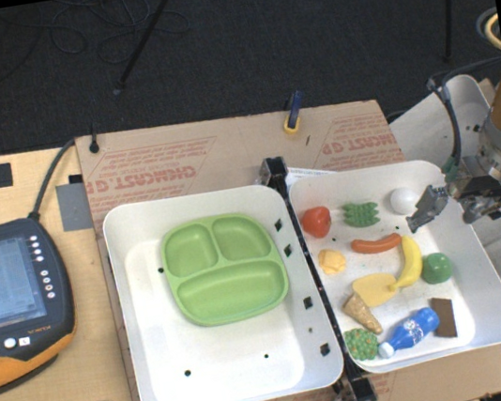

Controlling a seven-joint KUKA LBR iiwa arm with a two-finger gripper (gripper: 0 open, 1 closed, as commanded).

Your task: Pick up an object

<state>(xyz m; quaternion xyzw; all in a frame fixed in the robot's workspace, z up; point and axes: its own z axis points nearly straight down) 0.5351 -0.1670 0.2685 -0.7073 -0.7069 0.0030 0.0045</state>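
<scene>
Cardboard-covered bench, two white bins: the gripper [433, 202] hangs at the right bin's [500, 296] far right edge beside a white ball [403, 200], its grip impossible to judge; nothing appears lifted, so the pick looks barely begun.

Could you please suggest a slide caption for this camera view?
KUKA arm's gripper poised over right bin of toy food; green divided plate in left bin.

Green plate [225, 269] left, toys [384, 277] right
</scene>
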